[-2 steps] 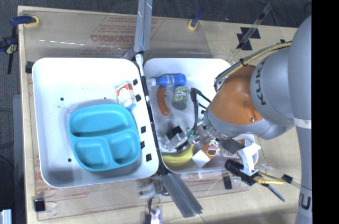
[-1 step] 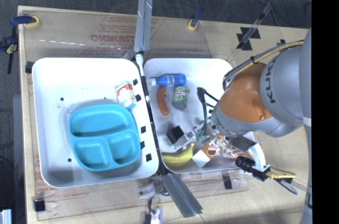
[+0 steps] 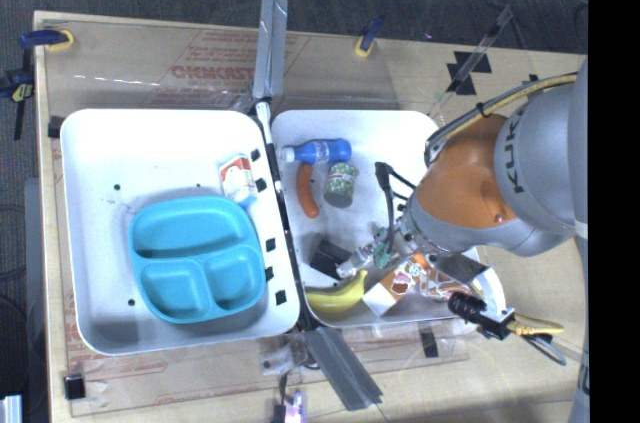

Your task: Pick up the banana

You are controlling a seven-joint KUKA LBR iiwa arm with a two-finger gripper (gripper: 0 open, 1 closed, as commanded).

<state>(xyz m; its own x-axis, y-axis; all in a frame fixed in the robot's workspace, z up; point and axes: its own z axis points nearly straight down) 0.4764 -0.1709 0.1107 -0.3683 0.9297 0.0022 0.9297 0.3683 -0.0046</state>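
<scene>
Gripper (image 3: 381, 254) beside crosswise banana (image 3: 338, 295)

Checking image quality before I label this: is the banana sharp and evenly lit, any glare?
Camera view: banana reasonably sharp but partly shaded under the arm; the gripper region is cluttered and soft; white bins are bright without blown glare; the blue tray casts a soft shadow.

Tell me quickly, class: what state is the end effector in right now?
End effector: low in the right bin beside the banana; open or closed cannot be told from this view.
</scene>
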